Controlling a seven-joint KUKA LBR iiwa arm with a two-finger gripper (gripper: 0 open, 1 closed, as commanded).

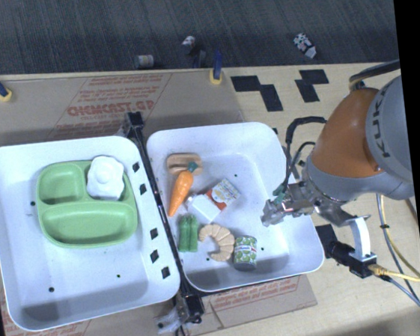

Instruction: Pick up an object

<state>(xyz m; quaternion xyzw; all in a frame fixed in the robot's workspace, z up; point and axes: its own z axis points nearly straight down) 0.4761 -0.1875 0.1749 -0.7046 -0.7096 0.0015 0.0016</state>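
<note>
The right bin (267, 138) holds several toy foods: an orange carrot (180, 192), a bread piece (182, 161), a white and red carton (224, 193), a white block (203, 209), a green vegetable (186, 233), a croissant (220, 240) and a small green can (245, 250). My gripper (275, 210) hangs at the right side of this bin, to the right of the carton and above the can, apart from both. Nothing shows between its fingers.
In the left bin (5, 224) lies a green divided tray (88, 222) with a white round item (105, 175) in its upper right compartment. A black divider (151, 200) runs between the bins. Cables (391, 271) trail at the right.
</note>
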